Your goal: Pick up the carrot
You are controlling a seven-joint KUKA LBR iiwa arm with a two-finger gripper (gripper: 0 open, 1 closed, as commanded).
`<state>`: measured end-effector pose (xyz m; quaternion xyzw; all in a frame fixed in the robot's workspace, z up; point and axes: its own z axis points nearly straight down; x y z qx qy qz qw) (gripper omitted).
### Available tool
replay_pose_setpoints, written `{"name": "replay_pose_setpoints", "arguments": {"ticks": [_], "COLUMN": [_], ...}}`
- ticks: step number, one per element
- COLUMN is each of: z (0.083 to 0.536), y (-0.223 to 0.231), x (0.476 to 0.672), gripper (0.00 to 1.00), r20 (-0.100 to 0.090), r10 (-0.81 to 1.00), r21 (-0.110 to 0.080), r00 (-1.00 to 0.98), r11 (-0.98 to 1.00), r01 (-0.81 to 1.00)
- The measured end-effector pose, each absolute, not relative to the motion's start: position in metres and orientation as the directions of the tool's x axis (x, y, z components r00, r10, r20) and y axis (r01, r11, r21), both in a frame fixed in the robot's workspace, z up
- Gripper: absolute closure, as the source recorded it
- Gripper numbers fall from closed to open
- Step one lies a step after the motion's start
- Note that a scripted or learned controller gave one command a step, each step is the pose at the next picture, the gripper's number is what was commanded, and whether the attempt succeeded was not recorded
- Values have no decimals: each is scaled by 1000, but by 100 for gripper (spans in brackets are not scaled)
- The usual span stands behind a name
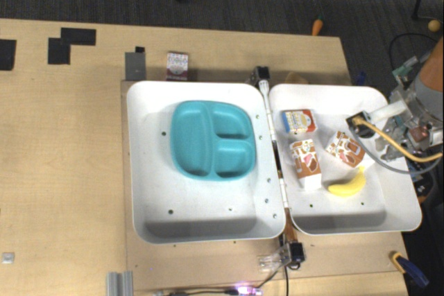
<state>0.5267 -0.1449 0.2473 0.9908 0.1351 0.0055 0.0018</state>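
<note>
Carrot — we cannot tell where it lies; perhaps it hides under the gripper [415, 129] at the right bin's [388, 218] 3 o'clock rim. Gripper open or closed — we cannot tell. We should find it first, not grab the banana [347, 185] at 6 o'clock.

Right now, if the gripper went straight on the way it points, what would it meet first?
The gripper seems aimed down, so likely the right bin at its right wall, though depth is unclear.
</note>
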Motion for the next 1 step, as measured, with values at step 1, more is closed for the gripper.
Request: {"name": "replay_pose_setpoints", "arguments": {"ticks": [1], "z": [370], "y": [-209], "x": [489], "gripper": [100], "r20": [7], "r10": [486], "r21": [9], "r00": [874], "r11": [-874], "r01": [485]}}
